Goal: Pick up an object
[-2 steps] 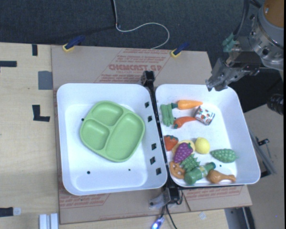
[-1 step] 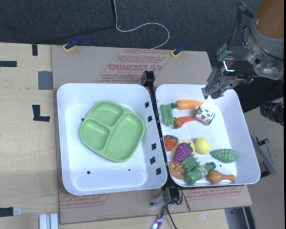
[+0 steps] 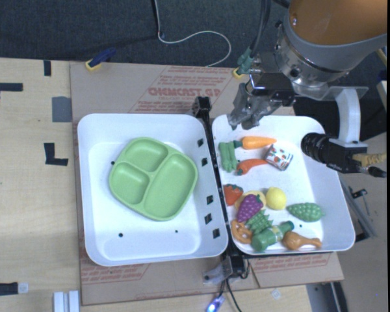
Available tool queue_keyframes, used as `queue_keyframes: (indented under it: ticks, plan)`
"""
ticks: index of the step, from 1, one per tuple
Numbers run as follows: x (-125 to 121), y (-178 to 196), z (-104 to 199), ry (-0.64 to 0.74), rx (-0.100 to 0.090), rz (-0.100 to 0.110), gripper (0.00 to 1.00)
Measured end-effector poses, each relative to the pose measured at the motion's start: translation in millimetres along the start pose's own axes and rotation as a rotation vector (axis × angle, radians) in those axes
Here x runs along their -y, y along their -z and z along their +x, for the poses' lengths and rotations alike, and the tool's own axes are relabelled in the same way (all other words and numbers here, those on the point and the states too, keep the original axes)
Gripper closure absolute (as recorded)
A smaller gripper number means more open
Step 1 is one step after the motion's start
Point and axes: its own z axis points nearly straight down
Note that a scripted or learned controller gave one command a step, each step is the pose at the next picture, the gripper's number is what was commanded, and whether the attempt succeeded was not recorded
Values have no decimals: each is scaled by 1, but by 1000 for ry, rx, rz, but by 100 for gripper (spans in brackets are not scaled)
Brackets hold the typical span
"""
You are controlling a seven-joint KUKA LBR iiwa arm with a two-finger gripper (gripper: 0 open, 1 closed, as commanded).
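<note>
My gripper hangs over the back left part of the right bin, just above an orange carrot with a green top. Its dark fingers point down and nothing shows between them. A second carrot lies below the first. A small red and white can sits to the right of the carrots. Further forward lie a yellow lemon, purple grapes, a red strawberry, a green bumpy fruit, a green vegetable and a brown drumstick.
The left bin holds a green divided plate. A black clip row joins the two bins. A black cylindrical part juts over the right bin's right side. A white cable runs across the dark floor behind the bench.
</note>
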Motion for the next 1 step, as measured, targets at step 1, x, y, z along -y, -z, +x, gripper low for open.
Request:
queue_keyframes:
  ticks: [1]
  plan:
    - [-1,9,-5,-8,3,2,100]
